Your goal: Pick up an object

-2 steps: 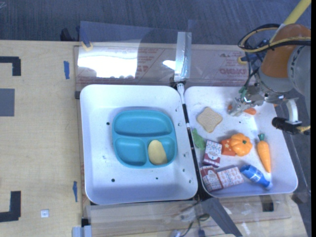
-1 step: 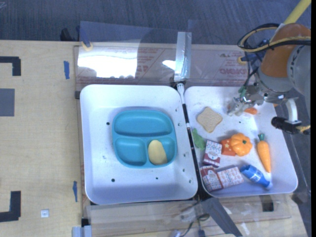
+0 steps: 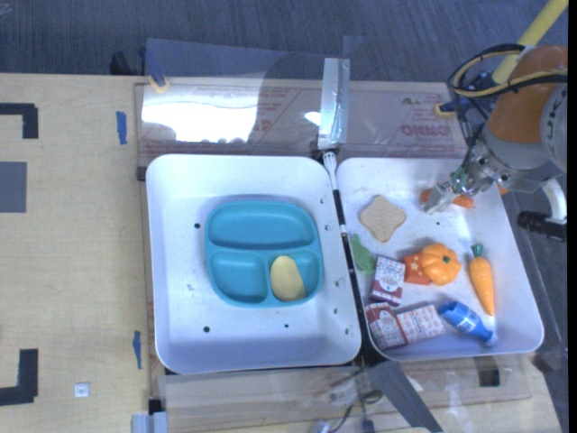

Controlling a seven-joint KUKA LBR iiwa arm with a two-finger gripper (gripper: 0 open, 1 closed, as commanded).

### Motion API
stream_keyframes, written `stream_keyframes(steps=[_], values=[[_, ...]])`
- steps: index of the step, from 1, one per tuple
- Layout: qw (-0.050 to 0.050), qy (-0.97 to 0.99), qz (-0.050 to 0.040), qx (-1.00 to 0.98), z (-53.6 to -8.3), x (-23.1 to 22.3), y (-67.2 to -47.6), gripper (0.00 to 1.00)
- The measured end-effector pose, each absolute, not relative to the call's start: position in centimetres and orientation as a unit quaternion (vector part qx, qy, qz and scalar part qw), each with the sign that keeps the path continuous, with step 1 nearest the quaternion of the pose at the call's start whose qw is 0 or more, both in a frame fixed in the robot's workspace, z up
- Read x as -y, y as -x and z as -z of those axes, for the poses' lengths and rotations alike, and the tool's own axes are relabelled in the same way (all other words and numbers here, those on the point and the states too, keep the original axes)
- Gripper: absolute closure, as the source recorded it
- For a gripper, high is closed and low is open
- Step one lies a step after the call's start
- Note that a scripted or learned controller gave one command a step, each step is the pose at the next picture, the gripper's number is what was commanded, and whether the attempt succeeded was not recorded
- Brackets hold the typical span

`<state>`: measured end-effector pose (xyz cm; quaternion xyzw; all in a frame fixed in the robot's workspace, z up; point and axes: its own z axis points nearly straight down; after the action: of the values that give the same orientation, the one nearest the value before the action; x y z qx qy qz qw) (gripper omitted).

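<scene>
Worktop point(image 3: 63, 269): pale wood-grain board, seen from above at a slant, with black corner marks and bits of blue tape on its left part; two shallow white bins are carried side by side.
Left bin point(image 3: 171, 323): white, with a blue divided tray point(image 3: 261, 253) lying in its middle.
Yellow piece point(image 3: 288, 278): an oval, lemon-like object, resting in the tray's near right compartment.
Right bin point(image 3: 523, 323): white, holding the loose objects listed below.
Near edge of right bin: a red-and-white packet point(image 3: 406, 325) is lying flat, and a blue bottle point(image 3: 469, 321) is lying on its side just beside it to the right.
Middle of right bin: a small red carton point(image 3: 388, 280), an orange pumpkin-like toy point(image 3: 435, 264) touching or just beside it, and a toy carrot point(image 3: 481, 279) further right, tip pointing near; a green leafy piece point(image 3: 362, 255) lies by the bin's left wall.
Farther in: a slice of toast point(image 3: 382, 217) is lying flat.
Tool point(image 3: 448, 194): lowered over the far right part of the right bin, beside a small orange-red object point(image 3: 461, 200); whether its fingers are wide, narrow or closed on that object cannot be told.
Arm point(image 3: 527, 120): grey with an orange band, reaching in from the right.
Far side: a clear plastic sheet point(image 3: 225, 106) is lying behind the bins.
</scene>
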<state>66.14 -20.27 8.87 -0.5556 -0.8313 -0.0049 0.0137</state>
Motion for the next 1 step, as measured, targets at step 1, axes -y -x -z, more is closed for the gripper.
stream_keyframes(steps=[1], values=[[0.01,0.554,0.0053,0.832,-10.11,20.18,-66.34,1.0]])
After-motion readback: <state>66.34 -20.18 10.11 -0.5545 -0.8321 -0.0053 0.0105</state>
